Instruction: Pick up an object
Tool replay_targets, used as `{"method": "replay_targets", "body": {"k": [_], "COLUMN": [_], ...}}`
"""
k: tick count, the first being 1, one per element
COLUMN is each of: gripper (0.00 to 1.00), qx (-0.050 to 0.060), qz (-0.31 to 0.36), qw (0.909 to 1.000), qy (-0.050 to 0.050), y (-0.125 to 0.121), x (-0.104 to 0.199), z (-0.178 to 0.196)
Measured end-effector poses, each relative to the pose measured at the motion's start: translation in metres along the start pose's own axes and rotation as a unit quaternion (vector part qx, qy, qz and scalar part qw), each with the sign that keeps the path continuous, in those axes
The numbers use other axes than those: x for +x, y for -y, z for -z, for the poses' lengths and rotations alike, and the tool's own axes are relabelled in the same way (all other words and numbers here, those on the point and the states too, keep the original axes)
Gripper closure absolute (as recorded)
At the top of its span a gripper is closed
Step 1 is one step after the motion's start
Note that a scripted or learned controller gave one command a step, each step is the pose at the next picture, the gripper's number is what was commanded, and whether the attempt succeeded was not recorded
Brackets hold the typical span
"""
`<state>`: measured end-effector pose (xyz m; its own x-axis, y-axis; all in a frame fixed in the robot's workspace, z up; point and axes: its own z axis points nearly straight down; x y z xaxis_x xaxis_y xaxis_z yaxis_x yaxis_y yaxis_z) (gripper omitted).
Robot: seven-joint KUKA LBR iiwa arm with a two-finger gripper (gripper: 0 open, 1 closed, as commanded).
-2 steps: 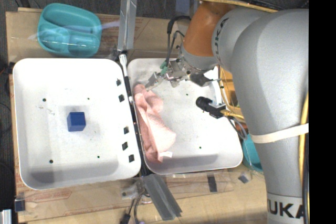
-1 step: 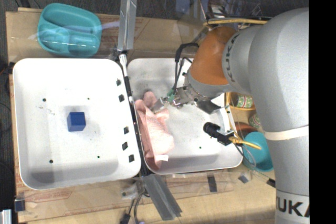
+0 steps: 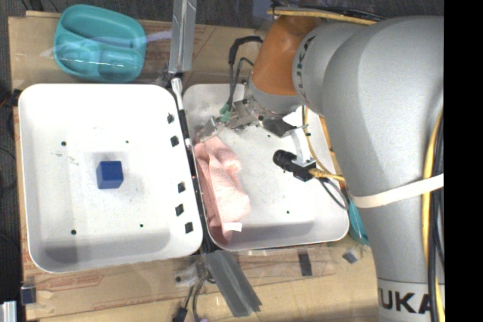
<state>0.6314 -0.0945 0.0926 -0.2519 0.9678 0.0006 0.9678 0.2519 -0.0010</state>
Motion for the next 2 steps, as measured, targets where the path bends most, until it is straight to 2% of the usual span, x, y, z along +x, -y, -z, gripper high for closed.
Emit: {"method": "replay_targets", "body": {"k": [1, 2], "gripper": [0.00, 0.00], "qx": [0.000, 0.000], "qz": [0.062, 0.024], "qw": [0.9981, 0.9997], "qy": [0.000, 0.000], "y": [0.044, 0.010], "x": [-0.014, -0.005], "z": [0.000, 0.000]}}
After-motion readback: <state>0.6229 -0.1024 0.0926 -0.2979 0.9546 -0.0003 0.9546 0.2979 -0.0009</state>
